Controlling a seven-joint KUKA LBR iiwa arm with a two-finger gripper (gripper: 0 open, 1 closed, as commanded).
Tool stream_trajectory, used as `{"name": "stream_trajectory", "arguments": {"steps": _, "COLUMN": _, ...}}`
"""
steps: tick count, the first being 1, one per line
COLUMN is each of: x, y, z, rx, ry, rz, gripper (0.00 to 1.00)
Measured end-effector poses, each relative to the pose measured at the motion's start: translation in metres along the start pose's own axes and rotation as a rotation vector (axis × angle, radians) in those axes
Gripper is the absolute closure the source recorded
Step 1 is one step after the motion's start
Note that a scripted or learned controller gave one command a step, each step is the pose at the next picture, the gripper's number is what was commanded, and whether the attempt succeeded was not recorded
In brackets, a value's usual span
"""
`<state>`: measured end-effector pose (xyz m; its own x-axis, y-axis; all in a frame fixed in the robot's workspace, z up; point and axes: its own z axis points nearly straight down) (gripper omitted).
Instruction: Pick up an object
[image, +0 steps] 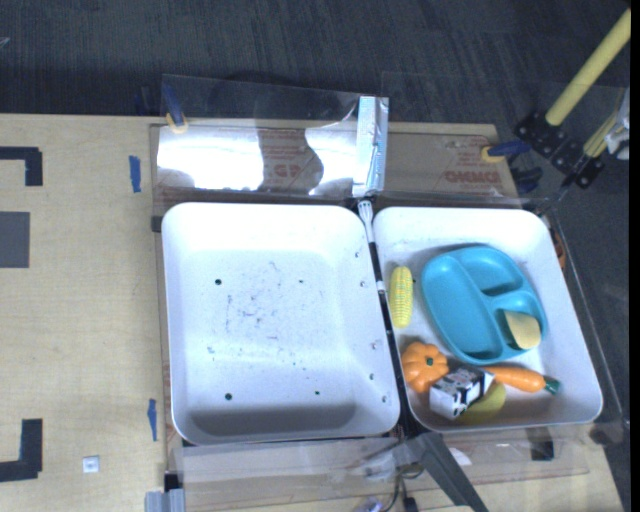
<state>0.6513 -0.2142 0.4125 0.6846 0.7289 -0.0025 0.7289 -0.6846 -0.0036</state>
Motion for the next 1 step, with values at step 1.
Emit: {"name": "stream_trajectory", "arguments": {"steps": 1, "x": 0.0054, "y": 0.0062, "z": -0.0063, "rx": -0.006, "ry": 0.002, "rz": -0.095, "gripper": 1.0}}
